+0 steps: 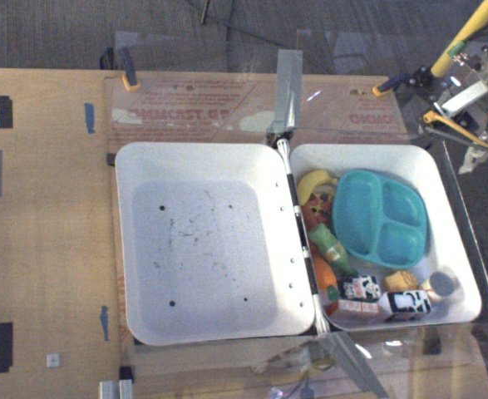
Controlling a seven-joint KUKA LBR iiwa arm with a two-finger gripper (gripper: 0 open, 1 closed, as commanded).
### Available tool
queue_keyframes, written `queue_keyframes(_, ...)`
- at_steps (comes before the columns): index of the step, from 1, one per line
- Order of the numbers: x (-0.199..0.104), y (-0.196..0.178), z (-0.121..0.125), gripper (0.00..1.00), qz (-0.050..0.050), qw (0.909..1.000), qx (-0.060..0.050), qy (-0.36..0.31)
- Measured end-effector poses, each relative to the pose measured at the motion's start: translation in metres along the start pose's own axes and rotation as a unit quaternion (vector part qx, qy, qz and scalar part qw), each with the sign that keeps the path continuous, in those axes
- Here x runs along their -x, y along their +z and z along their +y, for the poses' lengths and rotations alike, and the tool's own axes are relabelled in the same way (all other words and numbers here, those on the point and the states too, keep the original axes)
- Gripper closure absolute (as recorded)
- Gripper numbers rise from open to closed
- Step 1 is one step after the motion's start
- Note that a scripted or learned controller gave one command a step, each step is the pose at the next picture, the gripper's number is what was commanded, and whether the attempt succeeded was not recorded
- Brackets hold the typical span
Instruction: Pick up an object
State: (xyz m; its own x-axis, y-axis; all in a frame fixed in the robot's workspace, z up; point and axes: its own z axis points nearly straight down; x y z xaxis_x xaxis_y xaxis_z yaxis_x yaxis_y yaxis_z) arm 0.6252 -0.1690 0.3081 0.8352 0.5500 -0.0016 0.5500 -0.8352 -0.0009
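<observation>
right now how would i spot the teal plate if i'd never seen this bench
Look at the right white bin of the two. The teal plate lies tilted in its upper middle, by far the largest item there, with divided compartments, unlike the small toys crowded beside it.

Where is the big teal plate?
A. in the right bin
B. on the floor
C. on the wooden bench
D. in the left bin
A: the teal plate lies tilted in the right bin, next to the banana and other toys.
</observation>
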Motion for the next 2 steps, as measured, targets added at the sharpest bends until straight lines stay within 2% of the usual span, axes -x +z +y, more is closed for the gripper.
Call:
queue_keyframes(1,0.04,0.091,-0.031,0.0,0.0,0.9907,-0.002,-0.136)
queue_keyframes(2,0.106,0.101,-0.056,0.0,0.0,1.0,-0.002,0.005)
